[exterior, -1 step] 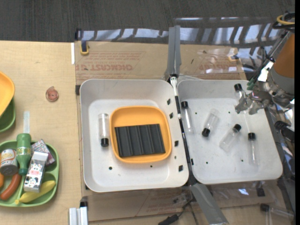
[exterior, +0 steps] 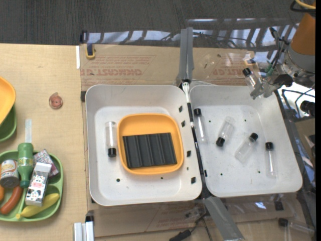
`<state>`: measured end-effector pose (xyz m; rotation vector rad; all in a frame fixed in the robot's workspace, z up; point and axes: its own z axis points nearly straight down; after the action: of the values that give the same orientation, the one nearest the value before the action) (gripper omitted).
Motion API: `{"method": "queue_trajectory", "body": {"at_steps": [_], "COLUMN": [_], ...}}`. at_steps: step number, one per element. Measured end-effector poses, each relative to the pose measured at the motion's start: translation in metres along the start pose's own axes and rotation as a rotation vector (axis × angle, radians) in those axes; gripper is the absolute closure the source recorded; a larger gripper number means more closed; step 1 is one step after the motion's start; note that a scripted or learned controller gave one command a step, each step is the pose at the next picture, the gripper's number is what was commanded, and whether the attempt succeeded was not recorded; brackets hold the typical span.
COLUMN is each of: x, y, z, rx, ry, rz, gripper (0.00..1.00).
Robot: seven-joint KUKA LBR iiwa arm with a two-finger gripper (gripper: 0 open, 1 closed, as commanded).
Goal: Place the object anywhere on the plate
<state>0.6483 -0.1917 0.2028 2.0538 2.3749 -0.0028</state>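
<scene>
Camera view shows you the gripper (exterior: 261, 88) above the right bin's (exterior: 281, 182) far corner, grip state unreadable; the orange plate (exterior: 150, 122) sits in the left bin (exterior: 100, 185)

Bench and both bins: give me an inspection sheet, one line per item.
Surface: wooden bench with two white bins side by side, left bin and right bin.
Job's things: orange plate in the left bin, with a dark ribbed block on it; one vial beside the plate; five vials in the right bin.
Clutter: green tray of toy food at the bench's left; an orange dish at the left edge.
Grippers: tool above the right bin's far corner.
Cables: wires by the arm.
Surroundings: dark floor.
</scene>
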Motion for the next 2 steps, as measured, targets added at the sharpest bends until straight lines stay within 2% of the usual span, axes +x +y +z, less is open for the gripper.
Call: {"method": "queue_trajectory", "body": {"at_steps": [1, 2], "x": [-0.033, -0.032], "y": [0.006, 0.007], "z": [-0.053, -0.108], "rx": [-0.002, -0.003], "ry": [-0.001, -0.001], "rz": [-0.247, -0.484], "gripper": [1.00, 1.00]}}
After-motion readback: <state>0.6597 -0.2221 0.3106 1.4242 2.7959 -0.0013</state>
